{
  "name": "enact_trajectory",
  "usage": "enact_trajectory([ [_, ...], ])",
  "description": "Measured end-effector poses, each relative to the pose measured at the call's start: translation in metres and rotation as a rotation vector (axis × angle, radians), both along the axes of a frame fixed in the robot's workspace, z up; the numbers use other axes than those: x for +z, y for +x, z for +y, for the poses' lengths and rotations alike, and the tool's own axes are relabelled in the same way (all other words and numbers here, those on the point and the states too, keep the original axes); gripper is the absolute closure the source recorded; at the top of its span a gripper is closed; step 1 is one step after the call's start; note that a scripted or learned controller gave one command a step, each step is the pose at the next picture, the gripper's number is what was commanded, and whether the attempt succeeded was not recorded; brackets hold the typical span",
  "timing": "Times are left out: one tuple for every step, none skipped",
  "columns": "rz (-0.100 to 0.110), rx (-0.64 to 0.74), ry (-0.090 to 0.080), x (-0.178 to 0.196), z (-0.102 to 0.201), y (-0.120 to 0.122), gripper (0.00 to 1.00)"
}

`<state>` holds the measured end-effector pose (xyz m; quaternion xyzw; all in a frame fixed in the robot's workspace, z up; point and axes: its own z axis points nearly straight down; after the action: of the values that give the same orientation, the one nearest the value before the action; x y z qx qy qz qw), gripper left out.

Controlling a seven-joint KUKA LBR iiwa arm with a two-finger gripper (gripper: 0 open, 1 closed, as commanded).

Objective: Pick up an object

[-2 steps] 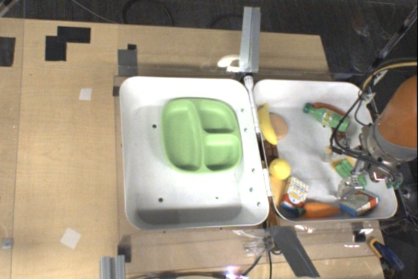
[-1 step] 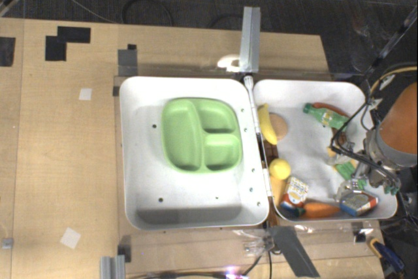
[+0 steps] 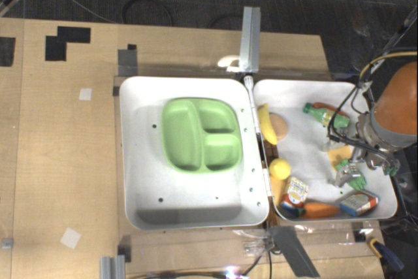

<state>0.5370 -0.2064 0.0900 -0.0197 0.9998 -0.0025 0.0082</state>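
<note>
The gripper (image 3: 349, 174) hangs low over the right bin (image 3: 307, 140), near its right wall, below the orange band (image 3: 398, 104) of the arm; whether it is spread or pressed together I cannot tell, since cables and the wrist hide it. Just under it lies a small green piece (image 3: 356, 183), and just beside that, toward the bin's near corner, a blue and orange pack (image 3: 360, 204). A yellow wedge (image 3: 339, 155) lies just left of the gripper. Left of the pack rest an orange carrot (image 3: 321, 209) and a printed packet (image 3: 296, 191). Further left sit a lemon (image 3: 279, 169), a banana (image 3: 265, 124) and a tan egg-like thing (image 3: 279, 127). A green bottle (image 3: 321, 114) lies beyond the gripper. Well apart, the left bin (image 3: 140, 160) bears a green divided tray (image 3: 200, 134)
</note>
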Motion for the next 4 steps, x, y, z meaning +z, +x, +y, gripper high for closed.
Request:
enact_trajectory([
  [-0.001,-0.046,0.001,0.0,0.001,-0.024,0.0],
  [-0.004,-0.112,0.002,0.0,0.001,-0.043,0.0],
  [0.0,0.058,0.0,0.0,0.001,0.009,0.0],
  [-0.002,-0.047,0.001,0.0,0.013,-0.014,0.0],
])
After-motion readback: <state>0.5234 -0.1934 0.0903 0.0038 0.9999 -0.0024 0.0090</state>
